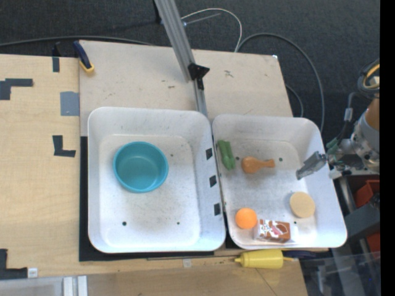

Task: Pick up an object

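In the right bin [311, 128], five small things: green piece [226, 155] by the left wall, brown drumstick-shaped toy [256, 164] just beside it, round tan disc [302, 205] near the right wall, orange ball [246, 218] at the front, red-and-white packet [273, 230] just beside the ball. Above the right rim, well apart from all of these, the gripper [310, 164], grey, holding nothing; state of the jaws impossible to tell from here. In the left bin [99, 122], a teal bowl [141, 166], upright. At the front edge of the bench, under the right bin, a yellow bottle [262, 259] lying on its side.
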Controlling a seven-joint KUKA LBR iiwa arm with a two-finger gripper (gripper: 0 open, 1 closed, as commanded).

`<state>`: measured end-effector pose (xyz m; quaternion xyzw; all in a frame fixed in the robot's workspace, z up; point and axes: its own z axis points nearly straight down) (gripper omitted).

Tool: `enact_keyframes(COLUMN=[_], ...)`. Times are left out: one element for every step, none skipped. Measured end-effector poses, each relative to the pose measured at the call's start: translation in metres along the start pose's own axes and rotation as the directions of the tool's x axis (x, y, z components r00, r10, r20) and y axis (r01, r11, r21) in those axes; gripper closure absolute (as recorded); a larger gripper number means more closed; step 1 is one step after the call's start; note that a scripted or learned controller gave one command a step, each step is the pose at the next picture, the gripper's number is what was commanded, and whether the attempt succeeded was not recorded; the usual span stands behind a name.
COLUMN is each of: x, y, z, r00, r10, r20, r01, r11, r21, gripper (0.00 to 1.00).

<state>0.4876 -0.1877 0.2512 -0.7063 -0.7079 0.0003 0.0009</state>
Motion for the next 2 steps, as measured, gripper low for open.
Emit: enact_keyframes(x=[0.000, -0.009], y=[0.000, 0.001], z=[0.000, 0.057], r00=[1.000, 1.000], r10=[0.000, 0.003], r20=[0.000, -0.001], r01=[0.000, -0.003], r11=[1.000, 1.000], r21=[0.000, 0.005], gripper=[0.00, 0.00])
